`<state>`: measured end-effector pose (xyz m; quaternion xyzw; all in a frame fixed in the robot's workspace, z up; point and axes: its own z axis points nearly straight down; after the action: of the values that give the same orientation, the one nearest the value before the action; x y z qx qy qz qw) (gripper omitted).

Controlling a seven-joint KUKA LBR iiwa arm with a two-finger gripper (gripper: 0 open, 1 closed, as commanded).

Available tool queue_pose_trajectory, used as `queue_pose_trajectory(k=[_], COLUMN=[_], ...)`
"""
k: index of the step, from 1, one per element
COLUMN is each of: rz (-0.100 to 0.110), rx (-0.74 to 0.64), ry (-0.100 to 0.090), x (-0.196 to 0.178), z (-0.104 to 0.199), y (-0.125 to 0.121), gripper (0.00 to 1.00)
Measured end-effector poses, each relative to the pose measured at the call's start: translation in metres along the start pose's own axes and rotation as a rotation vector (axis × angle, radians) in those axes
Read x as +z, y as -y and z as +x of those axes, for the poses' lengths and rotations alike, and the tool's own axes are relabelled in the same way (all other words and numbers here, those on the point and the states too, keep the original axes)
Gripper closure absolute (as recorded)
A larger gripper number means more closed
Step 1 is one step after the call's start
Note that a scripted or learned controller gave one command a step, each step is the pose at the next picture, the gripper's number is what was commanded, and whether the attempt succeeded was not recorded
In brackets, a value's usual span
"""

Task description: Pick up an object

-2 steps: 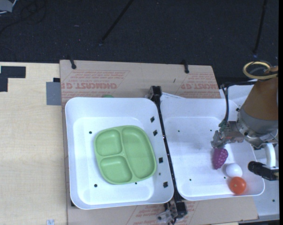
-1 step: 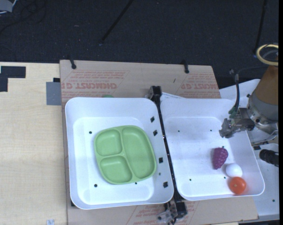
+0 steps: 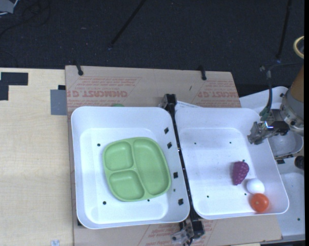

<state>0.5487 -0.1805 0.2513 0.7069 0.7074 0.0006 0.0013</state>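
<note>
Hovering at the far right rim of the right bin, the hand sits low over that bin's edge, with nothing visible between its fingers; whether they are spread or closed cannot be told from this slant. Grey wrist parts and a dark cable rise behind it.

Going from the near side of the right bin to the far: an orange ball lies in the bin's near right corner. Touching it, just beyond, rests a white egg. Slightly farther and to the left of the egg lies a purple bunch of grapes, close to the egg, well apart from the hand. The rest of that bin's floor is bare white.

To the left of the right bin, joined by a black divider, stands the left bin. A green divided plate with three compartments lies flat in its middle.

Beyond both bins, a cardboard sheet with red print lies on the table.
</note>
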Motion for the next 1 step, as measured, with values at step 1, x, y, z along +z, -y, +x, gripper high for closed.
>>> queue_pose_trajectory(k=[1], rz=[0.0], rx=[-0.001], ry=[0.0], x=[-0.0459], z=[-0.0009], y=[-0.0008], gripper=[1.0])
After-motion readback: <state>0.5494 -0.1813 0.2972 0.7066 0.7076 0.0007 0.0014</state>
